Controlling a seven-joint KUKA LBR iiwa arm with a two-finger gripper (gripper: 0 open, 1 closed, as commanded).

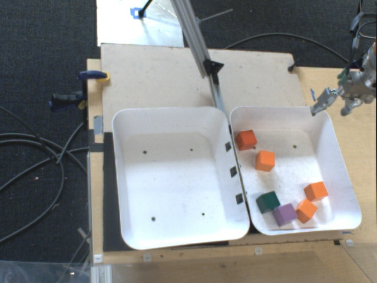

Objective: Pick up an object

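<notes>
- The bench [177, 78] is a pale board with two white bins side by side on it.
- The left bin [126, 175] is the larger one and shows a bare floor with a few dark dots.
- The right bin [339, 158] holds all six blocks.
- A grey pole [194, 34] slants down from the top to the seam between the bins.
- The gripper [337, 101] hangs at the right edge, over the right bin's far right corner, above its rim. Its two fingers are spread apart with nothing between them.
- A red block [246, 139] sits near the right bin's left wall, with an orange block [265, 160] just below it.
- A green block [268, 202] lies nearer the front, with a purple block [284, 214] touching its right corner.
- Two more orange blocks sit at the front right: one [306, 210] touches the purple block, the other [316, 190] is just above it.
- A blue clamp [91, 75] grips the bench's left edge.
</notes>
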